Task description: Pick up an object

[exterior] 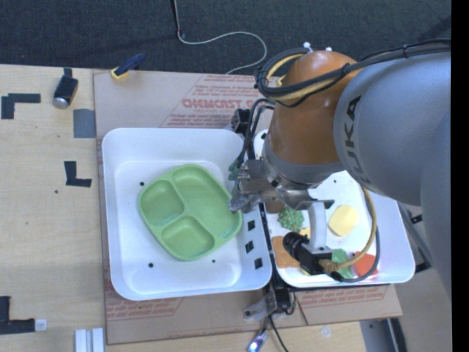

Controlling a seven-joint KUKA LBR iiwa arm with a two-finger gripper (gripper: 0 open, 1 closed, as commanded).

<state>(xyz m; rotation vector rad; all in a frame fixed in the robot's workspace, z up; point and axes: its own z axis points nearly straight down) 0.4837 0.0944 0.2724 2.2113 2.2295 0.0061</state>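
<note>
The left bin (117,196) holds a green divided tray (187,211). The right bin (396,262) holds a broccoli piece (291,217), a yellow piece (342,220) and more toy food. The gripper (242,196) sits at the tray's right edge; its grip cannot be told.

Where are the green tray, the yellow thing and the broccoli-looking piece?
green tray (189,211), camera view, on its middle ridge.
yellow thing (343,220), camera view, on its top face.
broccoli-looking piece (291,217), camera view, on its bumpy crown.
</note>
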